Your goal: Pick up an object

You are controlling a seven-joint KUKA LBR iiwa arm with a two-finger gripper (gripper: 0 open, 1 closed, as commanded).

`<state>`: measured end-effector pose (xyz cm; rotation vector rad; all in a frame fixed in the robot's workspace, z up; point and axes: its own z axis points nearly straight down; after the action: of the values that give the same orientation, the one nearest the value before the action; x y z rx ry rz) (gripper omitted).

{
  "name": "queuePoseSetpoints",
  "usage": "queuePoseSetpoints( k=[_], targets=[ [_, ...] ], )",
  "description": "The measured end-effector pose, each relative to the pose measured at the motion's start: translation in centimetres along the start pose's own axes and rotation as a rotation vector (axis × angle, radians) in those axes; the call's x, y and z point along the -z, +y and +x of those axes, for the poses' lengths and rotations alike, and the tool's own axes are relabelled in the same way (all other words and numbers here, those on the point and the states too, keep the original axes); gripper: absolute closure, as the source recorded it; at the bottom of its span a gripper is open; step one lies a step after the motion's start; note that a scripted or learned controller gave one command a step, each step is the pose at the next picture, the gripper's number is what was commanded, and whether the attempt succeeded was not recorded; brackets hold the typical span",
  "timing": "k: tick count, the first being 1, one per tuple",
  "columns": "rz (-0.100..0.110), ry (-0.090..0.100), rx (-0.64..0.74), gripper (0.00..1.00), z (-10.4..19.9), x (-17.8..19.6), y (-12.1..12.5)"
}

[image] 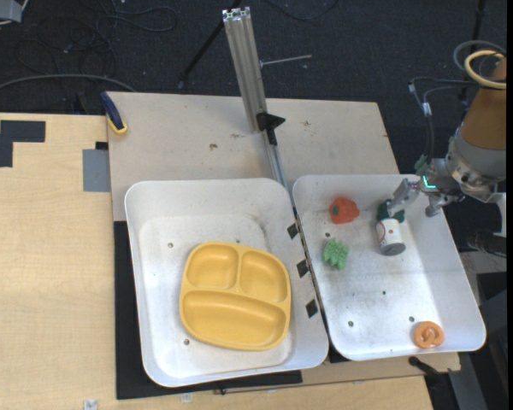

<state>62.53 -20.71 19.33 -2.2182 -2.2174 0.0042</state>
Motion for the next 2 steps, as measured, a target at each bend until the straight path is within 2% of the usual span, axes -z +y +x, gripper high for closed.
queuePoseSetpoints(
  k=[1,2],
  targets=[
    [-0.003,-0.001,0.0,0.0,0.0,0.2,0.1],
    [0.002,0.0,0.001,0.0,0.4,-4.5,-0.6]
  ],
)
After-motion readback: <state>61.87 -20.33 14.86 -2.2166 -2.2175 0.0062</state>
